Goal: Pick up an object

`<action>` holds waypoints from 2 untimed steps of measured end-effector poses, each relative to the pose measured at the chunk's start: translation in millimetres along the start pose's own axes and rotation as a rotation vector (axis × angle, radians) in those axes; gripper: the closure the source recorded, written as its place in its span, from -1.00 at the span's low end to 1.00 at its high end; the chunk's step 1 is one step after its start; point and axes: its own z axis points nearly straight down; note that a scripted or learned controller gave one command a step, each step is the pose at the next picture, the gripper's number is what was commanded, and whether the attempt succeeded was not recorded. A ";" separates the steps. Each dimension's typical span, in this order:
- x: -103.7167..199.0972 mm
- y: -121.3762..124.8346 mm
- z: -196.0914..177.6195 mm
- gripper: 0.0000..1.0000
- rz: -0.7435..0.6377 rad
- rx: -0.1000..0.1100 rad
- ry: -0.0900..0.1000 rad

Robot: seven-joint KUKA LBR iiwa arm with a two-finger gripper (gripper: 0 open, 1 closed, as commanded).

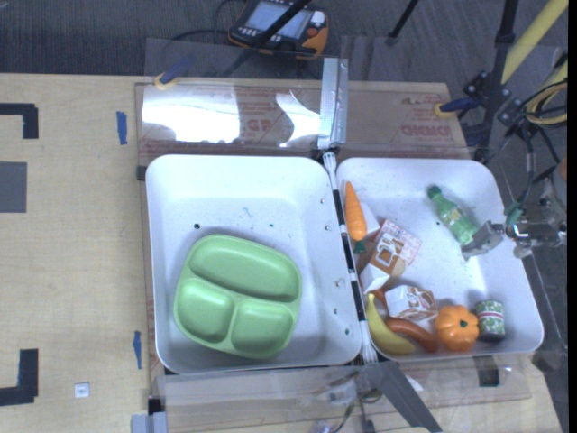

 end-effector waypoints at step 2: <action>-22.3 72.5 66.5 -1.00 0.214 -0.029 -0.006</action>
